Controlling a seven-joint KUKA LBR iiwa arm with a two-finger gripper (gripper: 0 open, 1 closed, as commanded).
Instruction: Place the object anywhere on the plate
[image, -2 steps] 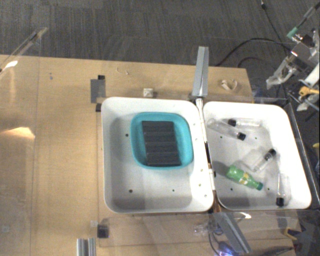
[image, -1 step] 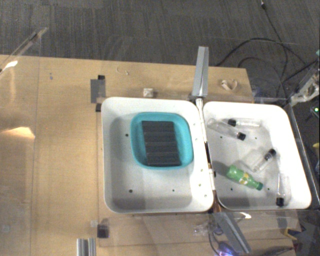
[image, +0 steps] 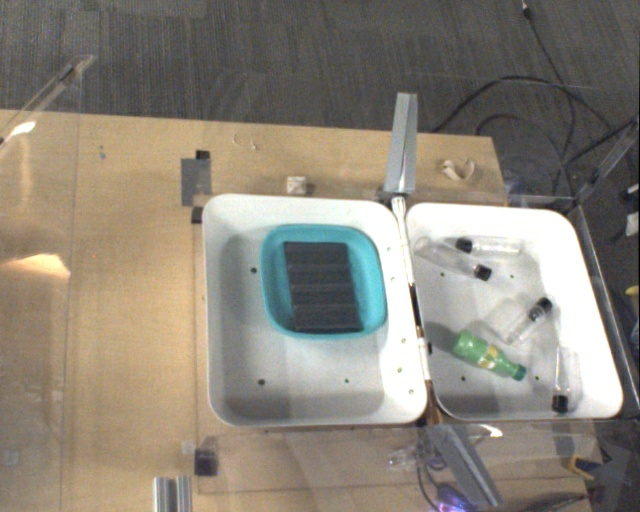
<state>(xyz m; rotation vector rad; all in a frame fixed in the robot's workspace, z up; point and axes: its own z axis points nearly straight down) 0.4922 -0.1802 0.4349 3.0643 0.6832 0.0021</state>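
A teal plate (image: 273, 290) lies in the left white bin (image: 235, 380), toward its upper middle. A dark ridged rectangular block (image: 322, 287) rests on the plate, covering most of its middle. In the right bin (image: 590, 300) lie a small green bottle (image: 487, 355) and several clear tubes with black caps (image: 485, 245).
A grey metal post (image: 403, 143) stands behind the seam between the two bins. Small black fixtures (image: 197, 178) sit on the wooden bench left of the bins. Cables run across the floor at the upper right.
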